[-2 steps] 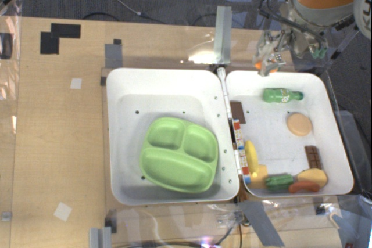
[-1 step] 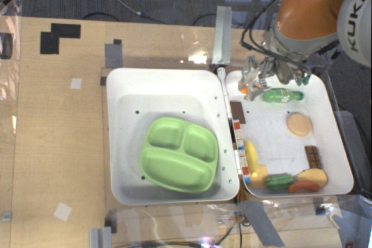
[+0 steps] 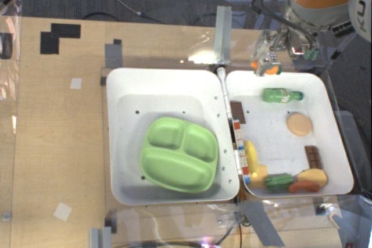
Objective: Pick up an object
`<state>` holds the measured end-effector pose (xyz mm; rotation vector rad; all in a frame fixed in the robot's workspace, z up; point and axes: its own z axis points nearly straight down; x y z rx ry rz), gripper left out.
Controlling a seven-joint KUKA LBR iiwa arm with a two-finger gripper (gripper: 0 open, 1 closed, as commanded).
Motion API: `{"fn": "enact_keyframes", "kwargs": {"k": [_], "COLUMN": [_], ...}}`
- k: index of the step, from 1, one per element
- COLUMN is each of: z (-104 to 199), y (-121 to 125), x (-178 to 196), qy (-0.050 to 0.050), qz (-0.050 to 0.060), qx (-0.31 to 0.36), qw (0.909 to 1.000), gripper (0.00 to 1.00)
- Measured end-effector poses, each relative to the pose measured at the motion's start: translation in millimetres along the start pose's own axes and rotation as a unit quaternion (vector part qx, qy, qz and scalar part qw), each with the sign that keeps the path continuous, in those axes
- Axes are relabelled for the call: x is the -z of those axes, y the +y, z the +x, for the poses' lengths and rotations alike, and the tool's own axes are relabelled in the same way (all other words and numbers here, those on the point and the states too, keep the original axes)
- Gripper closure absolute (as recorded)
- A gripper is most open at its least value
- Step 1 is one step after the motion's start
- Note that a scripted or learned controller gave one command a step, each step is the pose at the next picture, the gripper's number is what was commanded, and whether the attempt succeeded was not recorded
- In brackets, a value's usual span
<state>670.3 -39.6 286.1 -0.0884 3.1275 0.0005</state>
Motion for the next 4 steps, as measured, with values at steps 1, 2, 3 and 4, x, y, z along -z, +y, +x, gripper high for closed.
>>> {"fn": "enact_keyframes", "kwargs": {"k": [1, 2, 3, 4], "z": [95.9, 37.9, 4.0, 51.7], "y": [-6.0, 6.5, -36.2, -17.7], "x": [-37.0, -67.0, -10.4, -34.0], "qy": [0.004, 0.003, -0.001, 0.003], "qz": [0.0, -0.001, 0.001, 0.0], "qx": [-0.01, 0.039, -0.08, -0.04], "qw": [0.9999, 0.9992, 0.9968, 0.9992], "gripper": [1.0, 1.0, 1.0, 1.0]}}
